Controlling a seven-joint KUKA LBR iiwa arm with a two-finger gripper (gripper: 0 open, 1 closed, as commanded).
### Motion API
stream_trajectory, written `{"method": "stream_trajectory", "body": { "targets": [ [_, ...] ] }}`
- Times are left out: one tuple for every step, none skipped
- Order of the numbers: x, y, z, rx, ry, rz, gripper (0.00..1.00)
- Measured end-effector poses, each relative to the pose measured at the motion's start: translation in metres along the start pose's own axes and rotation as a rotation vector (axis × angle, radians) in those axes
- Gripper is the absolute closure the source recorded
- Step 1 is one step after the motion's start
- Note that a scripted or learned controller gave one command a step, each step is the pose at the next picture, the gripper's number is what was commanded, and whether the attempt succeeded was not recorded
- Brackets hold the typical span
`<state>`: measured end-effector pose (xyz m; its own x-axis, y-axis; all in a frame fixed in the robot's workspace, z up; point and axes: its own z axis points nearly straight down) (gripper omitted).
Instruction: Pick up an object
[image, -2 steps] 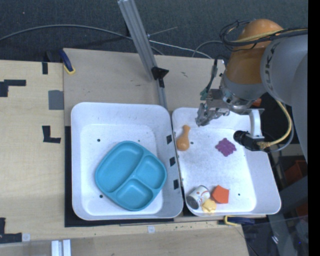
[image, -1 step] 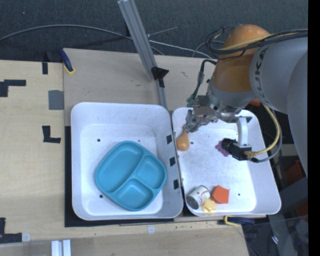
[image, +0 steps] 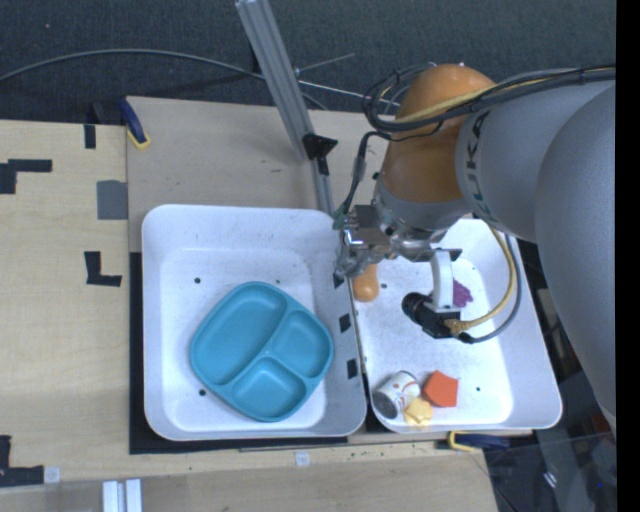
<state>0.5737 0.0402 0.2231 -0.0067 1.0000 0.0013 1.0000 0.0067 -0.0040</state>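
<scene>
Seemingly the arm is in the reach-and-descend step: the claw hangs low over the right bin, close to the wall it shares with the left bin. Just below it lies a small orange-brown thing, perhaps an egg-shaped toy, the likeliest target. The wrist blocks the fingers, so I cannot tell whether the claw is spread or clenched, nor whether it touches the toy.

As I judge it, the next move calls for a careful drop straight onto the toy, with the fingers clearing the bin wall beside it, then a firm close and a lift.

Other things in the right bin: a purple piece near the arm's black fitting, and toward the near corner an orange block, a small can and a yellow piece, bunched together. A blue divided plate lies in the left bin, well apart. The shared wall is the main obstacle; the cable loop hangs near too.
</scene>
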Motion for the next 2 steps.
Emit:
{"method": "stream_trajectory", "body": {
  "targets": [
    [0.0539, -0.0203, -0.0113, -0.001, 0.001, -0.002, 1.0],
    [0.0498, -0.0195, -0.0108, -0.001, -0.002, 0.004, 0.0]
  ]
}}
